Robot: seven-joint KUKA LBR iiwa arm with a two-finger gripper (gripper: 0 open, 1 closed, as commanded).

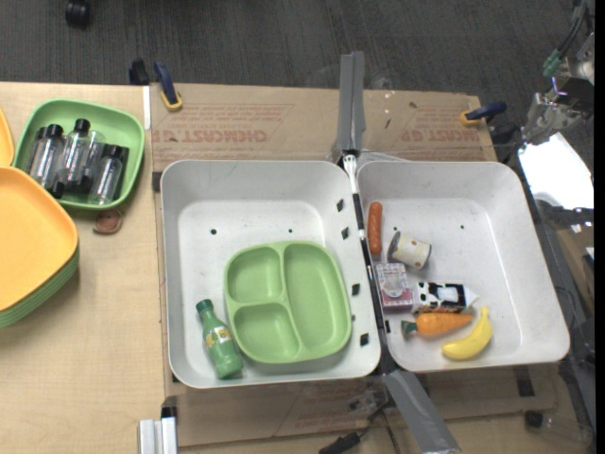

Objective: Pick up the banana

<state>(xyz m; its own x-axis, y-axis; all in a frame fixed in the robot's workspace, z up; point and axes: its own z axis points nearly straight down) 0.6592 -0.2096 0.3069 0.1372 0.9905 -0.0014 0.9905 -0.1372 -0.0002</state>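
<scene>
Claw [567,72] at top-right edge, state cannot tell; banana [470,339] in right bin [473,183]; cardboard bench [255,132], grey carpet [284,17].

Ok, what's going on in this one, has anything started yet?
Nothing is being handled at this moment. The banana lies untouched near the front right corner of the right bin, just beside a toy carrot. A sausage, a small can, a pink carton and a cow-patterned carton share that bin. The left bin holds a green divided plate and a green bottle.
</scene>
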